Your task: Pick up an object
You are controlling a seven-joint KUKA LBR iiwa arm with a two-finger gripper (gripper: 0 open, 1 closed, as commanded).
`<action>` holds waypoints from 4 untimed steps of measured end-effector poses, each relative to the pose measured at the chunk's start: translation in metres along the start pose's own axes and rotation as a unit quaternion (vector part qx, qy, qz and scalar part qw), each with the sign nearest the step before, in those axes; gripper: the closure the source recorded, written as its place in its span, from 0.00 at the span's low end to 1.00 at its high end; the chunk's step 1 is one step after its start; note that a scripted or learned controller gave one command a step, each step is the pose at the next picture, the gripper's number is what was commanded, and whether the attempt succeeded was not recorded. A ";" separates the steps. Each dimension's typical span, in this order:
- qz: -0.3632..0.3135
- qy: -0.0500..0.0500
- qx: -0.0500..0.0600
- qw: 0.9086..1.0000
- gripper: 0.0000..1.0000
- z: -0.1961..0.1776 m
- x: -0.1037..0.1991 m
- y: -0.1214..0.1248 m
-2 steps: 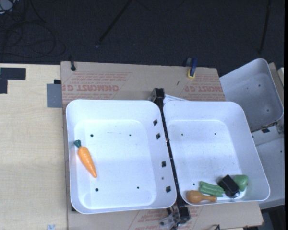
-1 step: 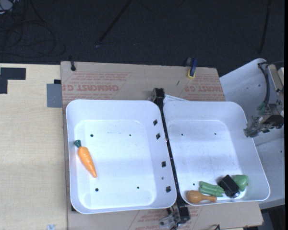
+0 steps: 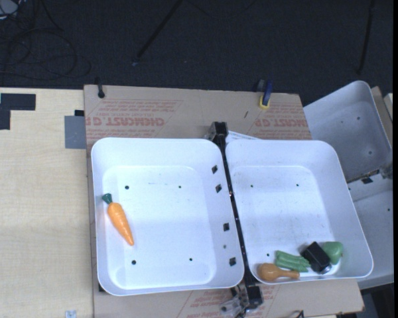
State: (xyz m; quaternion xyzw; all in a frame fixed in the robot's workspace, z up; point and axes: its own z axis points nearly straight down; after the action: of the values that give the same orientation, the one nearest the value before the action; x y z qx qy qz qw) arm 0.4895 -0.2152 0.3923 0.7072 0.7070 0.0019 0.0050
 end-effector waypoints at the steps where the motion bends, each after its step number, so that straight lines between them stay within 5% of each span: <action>1: 0.000 0.003 0.007 1.000 1.00 0.038 0.002 -0.015; 2: -0.001 0.001 0.004 1.000 1.00 -0.001 0.001 -0.014; 3: -0.002 0.002 0.005 1.000 1.00 -0.009 0.052 -0.013; 4: 0.002 0.003 0.009 1.000 1.00 0.062 0.000 -0.015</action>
State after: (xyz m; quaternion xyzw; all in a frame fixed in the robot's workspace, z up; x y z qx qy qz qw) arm 0.4748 -0.2155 0.3299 0.7085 0.7057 -0.0024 -0.0031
